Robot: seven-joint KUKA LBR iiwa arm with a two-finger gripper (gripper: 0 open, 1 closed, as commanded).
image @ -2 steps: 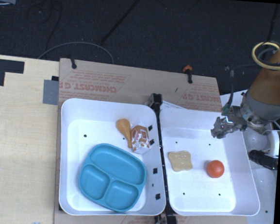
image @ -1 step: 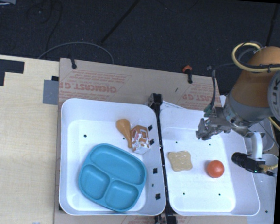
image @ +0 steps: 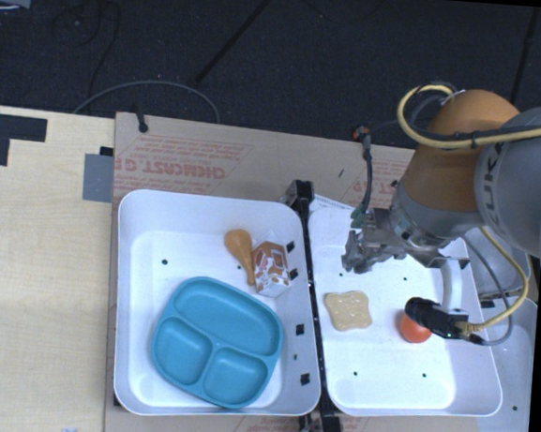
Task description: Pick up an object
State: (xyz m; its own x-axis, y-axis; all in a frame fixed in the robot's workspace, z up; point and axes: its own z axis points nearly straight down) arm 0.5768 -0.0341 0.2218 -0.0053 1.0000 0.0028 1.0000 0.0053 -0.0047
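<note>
My gripper [image: 359,254] hangs over the upper left part of the right bin [image: 397,386], just above a pale tan toast-shaped piece [image: 348,310] that lies on the bin floor. Nothing shows between the fingers. A red-orange ball [image: 413,328] sits to the right of the toast, partly covered by a black cable fitting. In the left bin [image: 145,246] lie a blue divided plate [image: 217,341], a brown and white wrapped item [image: 272,268] and a tan spoon-like piece [image: 241,249].
A black divider clip [image: 304,279] runs between the two bins. The arm's grey and orange body [image: 463,171] fills the upper right, with yellow cables [image: 507,306] looping over the right bin's edge. Wooden benchtop [image: 30,274] lies left.
</note>
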